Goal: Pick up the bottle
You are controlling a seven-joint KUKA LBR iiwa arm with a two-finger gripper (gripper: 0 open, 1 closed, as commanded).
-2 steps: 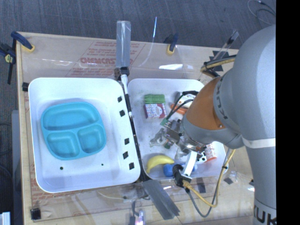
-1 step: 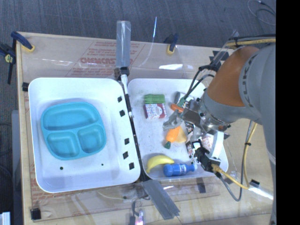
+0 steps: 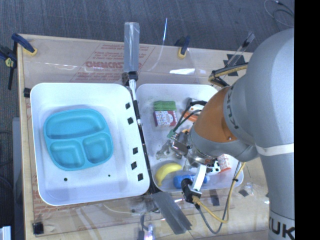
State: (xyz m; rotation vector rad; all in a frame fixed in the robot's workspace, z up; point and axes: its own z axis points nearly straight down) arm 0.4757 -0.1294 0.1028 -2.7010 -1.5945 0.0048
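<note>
A: What's in the left bin (image 3: 40, 134)?
B: A tray (image 3: 76, 138), lying about in its middle.
A: And the right bin (image 3: 150, 91)?
B: A packet (image 3: 164, 113) toward the far side. Nearer the front, a lemon (image 3: 167, 172), with a bottle (image 3: 181, 180) touching its right side.
A: The arm (image 3: 235, 119)?
B: Over the right bin, its end effector (image 3: 175, 146) between packet and lemon.
A: Both bins sit side by side on the table (image 3: 70, 59).

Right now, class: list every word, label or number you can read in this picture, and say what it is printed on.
"KU": white letters on the arm's base, cut off at the frame's edge.
Red print on the bench sheet: upside down and too blurred to read.
Label on the green and red packet in the right bin: too small to read.
</note>
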